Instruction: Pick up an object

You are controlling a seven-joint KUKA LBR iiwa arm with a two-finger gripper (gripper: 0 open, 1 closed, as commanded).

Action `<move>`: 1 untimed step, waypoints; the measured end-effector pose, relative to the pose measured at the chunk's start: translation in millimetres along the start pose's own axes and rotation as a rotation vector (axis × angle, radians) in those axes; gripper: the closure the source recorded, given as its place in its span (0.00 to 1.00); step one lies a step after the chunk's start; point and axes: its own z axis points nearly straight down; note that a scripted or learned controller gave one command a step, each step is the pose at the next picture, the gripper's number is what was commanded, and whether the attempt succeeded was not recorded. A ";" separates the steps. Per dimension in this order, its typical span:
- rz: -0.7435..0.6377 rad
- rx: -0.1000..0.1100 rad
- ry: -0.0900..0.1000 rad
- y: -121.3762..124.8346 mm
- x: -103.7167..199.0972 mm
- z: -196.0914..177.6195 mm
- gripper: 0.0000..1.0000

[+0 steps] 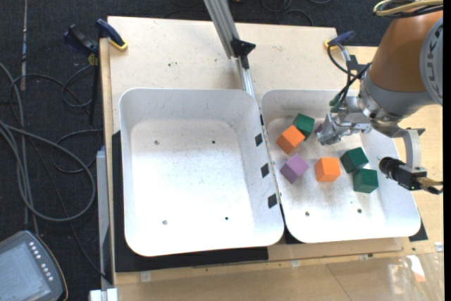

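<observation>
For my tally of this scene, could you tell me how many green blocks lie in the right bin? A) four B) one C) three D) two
C: three green blocks lie in the right bin, one at the back beside an orange block and two further right.

You see the arm [409, 74]: a broad orange band over a grey wrist casing; black cables trail beside it; a yellowish cable loops on top; pale metal gripper [328, 132] hardware below.

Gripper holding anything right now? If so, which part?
Cannot be told. The gripper sits low in the right bin beside a green block, nothing visibly between its fingers.
</observation>
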 end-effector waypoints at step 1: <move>-0.004 0.003 0.003 12.5 54.3 -11.5 1.00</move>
